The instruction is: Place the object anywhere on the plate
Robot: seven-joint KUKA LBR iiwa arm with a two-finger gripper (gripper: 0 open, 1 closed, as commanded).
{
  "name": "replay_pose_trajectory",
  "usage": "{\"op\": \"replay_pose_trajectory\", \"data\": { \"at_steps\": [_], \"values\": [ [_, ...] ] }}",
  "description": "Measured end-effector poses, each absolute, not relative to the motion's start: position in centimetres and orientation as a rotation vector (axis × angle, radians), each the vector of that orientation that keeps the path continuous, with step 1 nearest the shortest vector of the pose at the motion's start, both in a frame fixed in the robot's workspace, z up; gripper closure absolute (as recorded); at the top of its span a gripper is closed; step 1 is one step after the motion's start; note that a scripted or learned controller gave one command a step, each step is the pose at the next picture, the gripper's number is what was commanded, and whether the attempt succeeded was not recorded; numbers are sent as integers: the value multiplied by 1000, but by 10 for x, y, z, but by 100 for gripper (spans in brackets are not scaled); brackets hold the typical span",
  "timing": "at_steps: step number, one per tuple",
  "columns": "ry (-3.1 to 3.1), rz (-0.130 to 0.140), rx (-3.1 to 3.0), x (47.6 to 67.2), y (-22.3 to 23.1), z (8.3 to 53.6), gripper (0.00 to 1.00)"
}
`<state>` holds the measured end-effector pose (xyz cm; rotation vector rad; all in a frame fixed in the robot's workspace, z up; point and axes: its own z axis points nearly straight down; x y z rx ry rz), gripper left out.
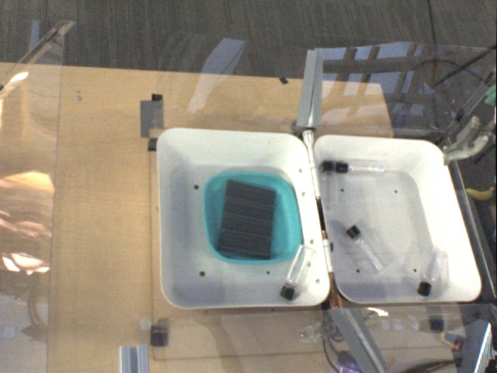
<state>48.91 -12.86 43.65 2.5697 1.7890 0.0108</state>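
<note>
two white bins sit before you; the left bin (175, 231) holds a teal plate (289, 212), and a dark ridged block (248, 219) lies flat on that plate. just off the plate's lower right corner lies a clear vial (294, 273). you cannot tell the gripper's state.

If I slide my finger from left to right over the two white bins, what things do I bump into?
Teal plate with a dark block on it → vial by the plate's corner → vial at the right bin's top → middle vial → last vial.

Bright, even overhead light. Glare streaks a clear panel (31, 200) at left. The white bins (178, 231) hold soft shadows; detail is slightly soft.
</note>
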Motion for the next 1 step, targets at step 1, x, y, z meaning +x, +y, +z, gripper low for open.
{"op": "replay_pose_trajectory", "data": {
  "at_steps": [1],
  "values": [
    [1656,9,2657,489,-190,436,0]
  ]
}}
